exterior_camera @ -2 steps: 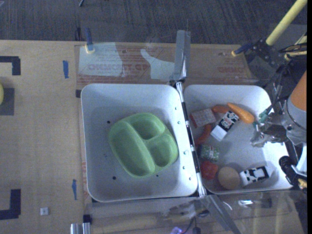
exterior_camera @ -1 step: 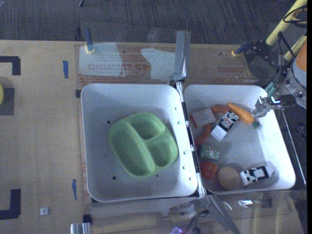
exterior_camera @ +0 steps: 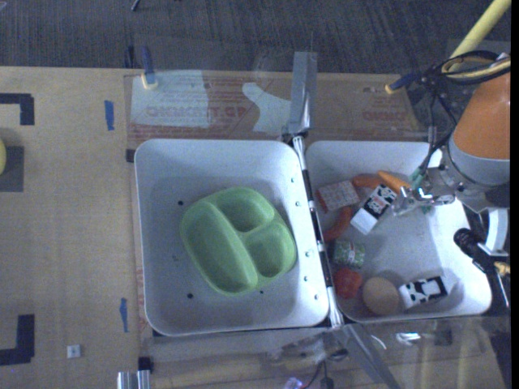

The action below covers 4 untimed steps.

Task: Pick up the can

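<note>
The can [exterior_camera: 350, 254] is small, with a green and white pattern, and lies at the left side of the right bin [exterior_camera: 454, 245] close to the divider. My gripper [exterior_camera: 420, 198] hangs over the upper right part of that bin, below the grey wrist and orange band. It is up and to the right of the can, well apart from it. Its tip is beside a black and white carton [exterior_camera: 374, 207], and I see nothing held in it.
Around the can lie a red piece [exterior_camera: 347, 282], a tan round item [exterior_camera: 381, 296], a second black and white carton [exterior_camera: 423, 292], an orange carrot [exterior_camera: 383, 180] and a pink packet [exterior_camera: 336, 194]. A green divided plate [exterior_camera: 238, 239] sits in the left bin [exterior_camera: 162, 177].
</note>
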Each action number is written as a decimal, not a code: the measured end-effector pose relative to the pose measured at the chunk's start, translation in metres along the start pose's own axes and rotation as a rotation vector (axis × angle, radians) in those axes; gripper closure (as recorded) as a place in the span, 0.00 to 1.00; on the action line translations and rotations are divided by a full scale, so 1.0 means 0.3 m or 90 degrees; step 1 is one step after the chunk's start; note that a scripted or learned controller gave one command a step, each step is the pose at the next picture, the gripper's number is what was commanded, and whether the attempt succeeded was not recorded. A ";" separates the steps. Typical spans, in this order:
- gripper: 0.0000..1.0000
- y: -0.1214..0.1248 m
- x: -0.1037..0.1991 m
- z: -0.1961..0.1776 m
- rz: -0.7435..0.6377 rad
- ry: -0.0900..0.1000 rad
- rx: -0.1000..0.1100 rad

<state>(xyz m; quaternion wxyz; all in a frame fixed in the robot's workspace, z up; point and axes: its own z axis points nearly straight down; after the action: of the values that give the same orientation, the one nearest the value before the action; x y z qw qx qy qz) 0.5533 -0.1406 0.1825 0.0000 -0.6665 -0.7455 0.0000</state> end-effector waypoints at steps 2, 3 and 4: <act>1.00 0.302 0.134 -0.108 -0.003 0.000 0.000; 1.00 0.385 0.020 0.128 -0.112 -0.001 0.000; 1.00 0.384 0.004 0.123 -0.284 -0.001 -0.001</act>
<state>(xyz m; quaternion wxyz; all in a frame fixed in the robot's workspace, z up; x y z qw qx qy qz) 0.6677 -0.1265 0.1456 -0.0010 -0.4847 -0.8747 -0.0004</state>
